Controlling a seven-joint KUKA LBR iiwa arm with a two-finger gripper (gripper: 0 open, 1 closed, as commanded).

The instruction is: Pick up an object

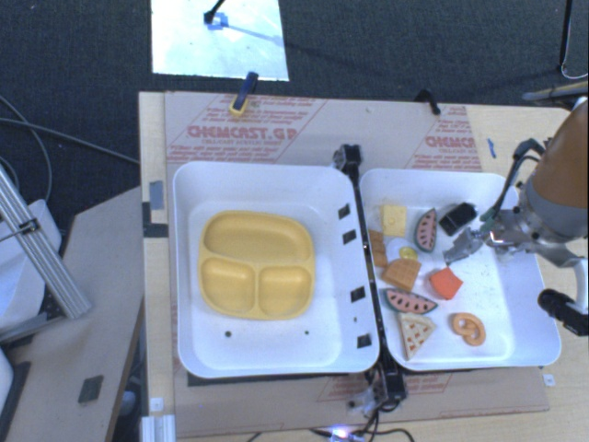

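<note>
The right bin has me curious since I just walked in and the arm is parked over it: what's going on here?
The arm's gripper hangs over the right bin, just above an orange block, among toy food: watermelon slices, a pretzel, a pizza slice. Nothing shows between its fingers, so no pick has happened yet. The left bin holds a yellow divided plate.
</note>
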